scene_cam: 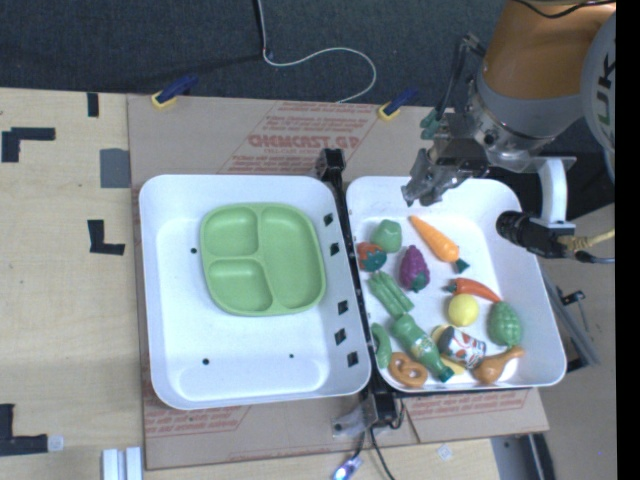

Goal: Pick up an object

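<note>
White bins: two stood side by side; left bin (170, 368), right bin (520, 363).
Left bin contents: a green divided plate (263, 258).
Right bin contents: toy foods, including a carrot (434, 237), a purple piece (413, 266) and a yellow lemon (462, 310).
Gripper (428, 186): hung above the right bin's far edge, beyond the carrot.
Fingers: state could not be told; nothing was seen held.
</note>
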